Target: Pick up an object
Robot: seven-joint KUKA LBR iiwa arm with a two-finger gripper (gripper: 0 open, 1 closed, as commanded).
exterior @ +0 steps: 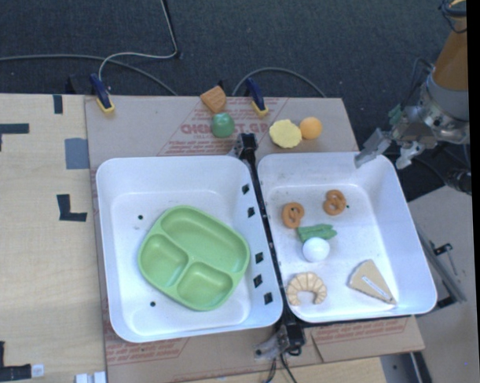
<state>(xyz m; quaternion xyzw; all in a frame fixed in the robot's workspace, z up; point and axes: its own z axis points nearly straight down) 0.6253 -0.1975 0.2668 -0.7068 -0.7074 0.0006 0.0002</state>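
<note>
I see the green divided plate [193, 257] lying in the left bin [114, 191]. The right bin [406, 228] holds a cheese wedge [370, 282], croissant [307, 287], white radish [316, 244] and two pretzels [293, 215]. My gripper [384, 149] hangs just over that bin's far right corner, fingers spread, grasping nothing.

Tool [388, 148] hangs above the right bin's [410, 228] far corner, near two pretzels [293, 215].

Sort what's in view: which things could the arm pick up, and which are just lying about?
Job: gripper; in right bin: two pretzels, croissant, wedge, white ball.
Lying about: green tray, cube, green ball, yellow piece, orange.
</note>
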